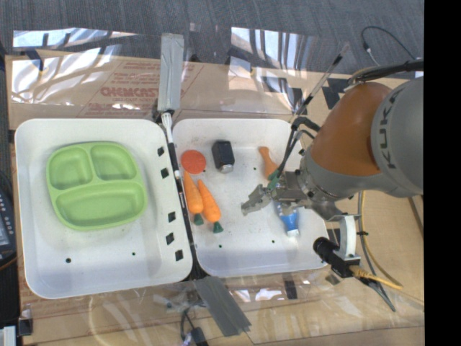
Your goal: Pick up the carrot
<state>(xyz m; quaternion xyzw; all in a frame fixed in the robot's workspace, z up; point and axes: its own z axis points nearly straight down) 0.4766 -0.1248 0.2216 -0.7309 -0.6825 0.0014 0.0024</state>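
Gripper (253, 200) low in right bin (238, 265), jaws apart, empty. Carrots (202, 202) near, touching each other. Might grab both, or slip off.

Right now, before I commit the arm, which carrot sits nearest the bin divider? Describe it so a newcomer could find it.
Start at the right-hand shallow white bin and look along its left wall. Two orange carrots with green stem ends lie side by side below a round red-orange disc. The slimmer orange carrot lies against the wall; its stubbier orange neighbour lies further into the bin.
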